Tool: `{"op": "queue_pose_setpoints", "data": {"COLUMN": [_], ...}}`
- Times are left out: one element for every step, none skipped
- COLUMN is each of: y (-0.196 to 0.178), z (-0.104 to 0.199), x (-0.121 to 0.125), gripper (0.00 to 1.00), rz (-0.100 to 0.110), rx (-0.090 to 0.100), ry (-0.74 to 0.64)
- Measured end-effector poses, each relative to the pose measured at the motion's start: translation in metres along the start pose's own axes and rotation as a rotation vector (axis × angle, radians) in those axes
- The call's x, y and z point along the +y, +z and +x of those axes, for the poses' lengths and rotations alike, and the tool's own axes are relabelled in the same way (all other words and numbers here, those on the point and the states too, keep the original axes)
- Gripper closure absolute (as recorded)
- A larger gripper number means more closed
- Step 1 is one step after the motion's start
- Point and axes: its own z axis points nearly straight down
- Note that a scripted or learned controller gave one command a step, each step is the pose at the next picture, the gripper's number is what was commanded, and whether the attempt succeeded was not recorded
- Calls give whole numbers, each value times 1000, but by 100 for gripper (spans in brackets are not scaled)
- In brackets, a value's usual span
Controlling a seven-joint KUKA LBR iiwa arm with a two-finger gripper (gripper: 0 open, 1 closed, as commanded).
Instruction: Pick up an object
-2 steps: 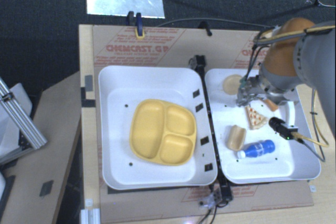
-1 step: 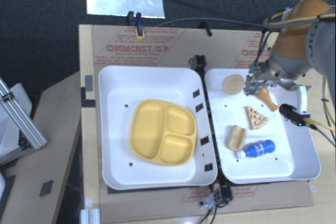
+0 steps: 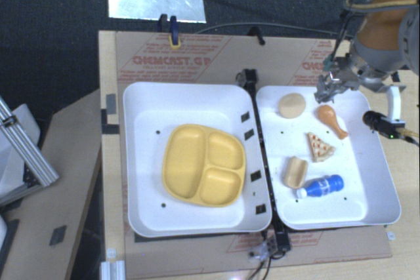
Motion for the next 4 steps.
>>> {"op": "queue_pose_setpoints", "data": {"y": [-26, -17, -6, -3], "z": [0, 48, 98, 161], "x": [1, -3, -1, 1], "gripper": [100, 100, 100, 100], "rz": [5, 9, 8, 7], "rx": [1, 3, 3, 4], "ry": [0, -3, -4, -5]}}
